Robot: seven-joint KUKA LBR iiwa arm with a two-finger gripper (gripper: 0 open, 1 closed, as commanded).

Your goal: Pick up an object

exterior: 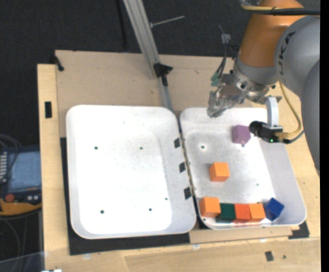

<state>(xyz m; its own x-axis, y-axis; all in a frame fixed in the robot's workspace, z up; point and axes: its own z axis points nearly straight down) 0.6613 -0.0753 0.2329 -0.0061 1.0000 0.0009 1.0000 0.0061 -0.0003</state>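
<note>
My gripper [215, 109] hangs over the far left corner of the right bin [278, 169], with nothing visible between its fingers. A purple block [241, 134] lies just to its right and nearer the camera. An orange cube [219, 171] sits in the middle of that bin. Along the near wall runs a row of blocks: orange [211, 205], green [227, 211], orange [243, 211], orange [257, 211] and blue [274, 208].
The left bin [122, 169] lies beside the right one, joined by black clips [182, 166]. A slanted metal rail [144, 35] rises behind the bins. A black cable box with a green light [265, 131] hangs off the wrist near the purple block.
</note>
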